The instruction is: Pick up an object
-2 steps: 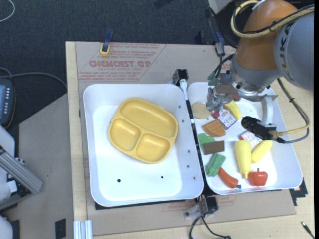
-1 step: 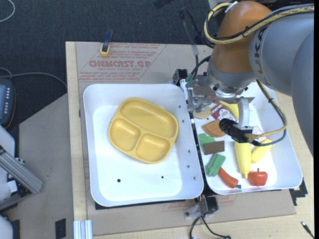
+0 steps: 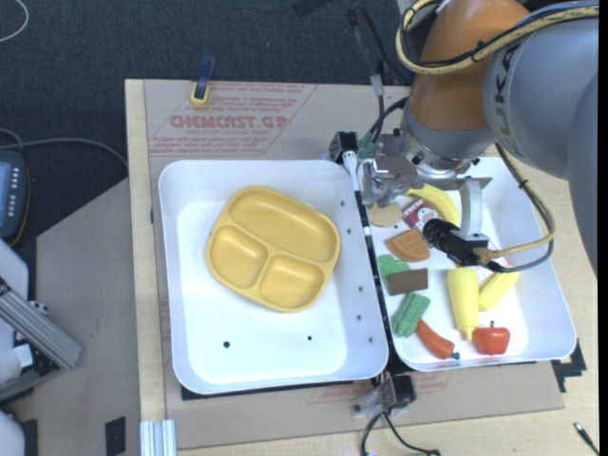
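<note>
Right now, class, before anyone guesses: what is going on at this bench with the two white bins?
A grey robot arm with an orange band reaches in from the right and hangs over the far end of the right white bin, which holds a heap of toy food: a yellow bottle, a red tomato, a green piece and others. A yellow three-compartment plastic plate lies in the left white bin. Nothing looks lifted.

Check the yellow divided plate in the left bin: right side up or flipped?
Right side up. The yellow plate shows its three hollow compartments facing the camera, lying in the left bin.
</note>
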{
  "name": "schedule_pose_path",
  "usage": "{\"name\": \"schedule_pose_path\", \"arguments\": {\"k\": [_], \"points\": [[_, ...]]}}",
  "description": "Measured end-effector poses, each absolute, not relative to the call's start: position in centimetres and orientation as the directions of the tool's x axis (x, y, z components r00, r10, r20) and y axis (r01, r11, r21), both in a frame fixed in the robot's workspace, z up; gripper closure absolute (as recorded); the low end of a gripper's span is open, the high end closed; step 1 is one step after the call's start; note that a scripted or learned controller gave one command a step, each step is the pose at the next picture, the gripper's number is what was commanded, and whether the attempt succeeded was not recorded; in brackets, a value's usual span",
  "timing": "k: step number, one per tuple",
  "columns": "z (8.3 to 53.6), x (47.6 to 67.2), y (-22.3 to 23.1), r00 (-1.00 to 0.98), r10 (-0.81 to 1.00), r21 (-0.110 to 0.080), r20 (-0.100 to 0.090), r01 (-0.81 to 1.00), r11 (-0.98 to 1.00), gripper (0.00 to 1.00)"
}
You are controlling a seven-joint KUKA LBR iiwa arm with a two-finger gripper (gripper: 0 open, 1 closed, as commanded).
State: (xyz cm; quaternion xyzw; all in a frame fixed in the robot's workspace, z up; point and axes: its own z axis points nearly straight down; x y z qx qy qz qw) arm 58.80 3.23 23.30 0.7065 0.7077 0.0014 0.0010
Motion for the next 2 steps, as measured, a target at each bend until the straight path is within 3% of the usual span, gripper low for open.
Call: {"name": "schedule_pose_path", "arguments": {"k": [1, 2], "points": [[21.96, 57.87, 3.39, 0.001, 1.0, -0.004, 0.0, 1.0, -0.001, 1.0], [21.46, 58.19, 2.75, 0.001, 1.0, -0.004, 0.0, 1.0, -0.001, 1.0]]}}
